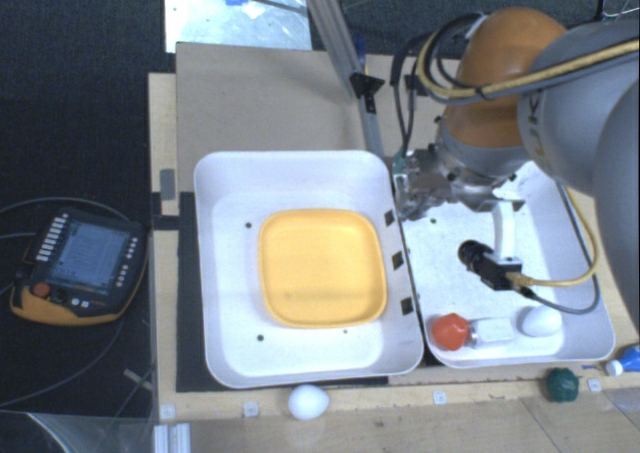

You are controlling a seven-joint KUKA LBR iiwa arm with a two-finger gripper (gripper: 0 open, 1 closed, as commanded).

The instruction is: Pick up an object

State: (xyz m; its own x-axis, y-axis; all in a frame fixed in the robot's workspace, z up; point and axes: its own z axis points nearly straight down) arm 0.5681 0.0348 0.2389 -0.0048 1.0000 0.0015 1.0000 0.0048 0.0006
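The left bin [225,341] holds a square yellow plate [323,267]. In the right bin [590,336], a red-orange ball [449,331] lies at the front edge, with a small clear piece [490,331] beside it and a white egg-shaped object [541,321] further right. My gripper [410,197] hangs low at the right bin's back left corner, close to the wall between the two bins. It is well behind the ball and the egg. The grey arm and its orange band [500,71] cover the back of the right bin.
A black cylinder with a yellow cable [485,264] hangs from the wrist over the middle of the right bin. On the bench in front of the bins lie a white egg [308,401] and a green ball [561,384]. A teach pendant [80,271] sits far left.
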